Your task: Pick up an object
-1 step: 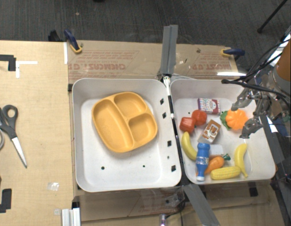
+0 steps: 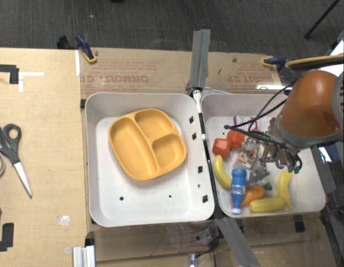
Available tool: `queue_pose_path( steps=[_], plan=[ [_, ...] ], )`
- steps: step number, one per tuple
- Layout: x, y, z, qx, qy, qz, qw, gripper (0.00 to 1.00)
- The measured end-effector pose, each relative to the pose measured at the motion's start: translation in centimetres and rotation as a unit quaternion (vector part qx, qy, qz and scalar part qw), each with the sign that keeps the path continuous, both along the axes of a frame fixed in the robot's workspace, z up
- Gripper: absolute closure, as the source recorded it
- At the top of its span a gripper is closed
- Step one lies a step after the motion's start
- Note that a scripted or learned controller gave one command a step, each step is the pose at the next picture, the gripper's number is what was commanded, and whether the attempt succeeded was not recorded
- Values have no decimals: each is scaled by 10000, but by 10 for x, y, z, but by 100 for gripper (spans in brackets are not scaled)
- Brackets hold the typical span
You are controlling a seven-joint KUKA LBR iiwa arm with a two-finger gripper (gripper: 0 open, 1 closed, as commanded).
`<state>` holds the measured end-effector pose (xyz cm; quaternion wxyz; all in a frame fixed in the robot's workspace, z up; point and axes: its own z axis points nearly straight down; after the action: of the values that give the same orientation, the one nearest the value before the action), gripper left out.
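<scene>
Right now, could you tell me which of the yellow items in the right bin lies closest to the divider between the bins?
The left banana, by the blue bottle. The other banana and the corn lie toward the bin's right side.

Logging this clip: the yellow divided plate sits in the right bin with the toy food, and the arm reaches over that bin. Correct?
Not quite. In the camera view the yellow divided plate lies alone in the left bin; the toy food fills the right bin, where the arm reaches.

A rounded orange band [image 2: 308,107] tops a grey wrist strung with black cables [image 2: 255,128].
</scene>
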<state>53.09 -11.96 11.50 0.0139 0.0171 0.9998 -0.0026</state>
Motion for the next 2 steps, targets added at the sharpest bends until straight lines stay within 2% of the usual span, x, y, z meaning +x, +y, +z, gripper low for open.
queue_pose_path(
  steps=[1, 2],
  plan=[
    [47, -1, -6, 8, 14, -80, 10000, 0],
    [28, 4, -4, -23, -127, -131, 9998, 0]
  ],
)
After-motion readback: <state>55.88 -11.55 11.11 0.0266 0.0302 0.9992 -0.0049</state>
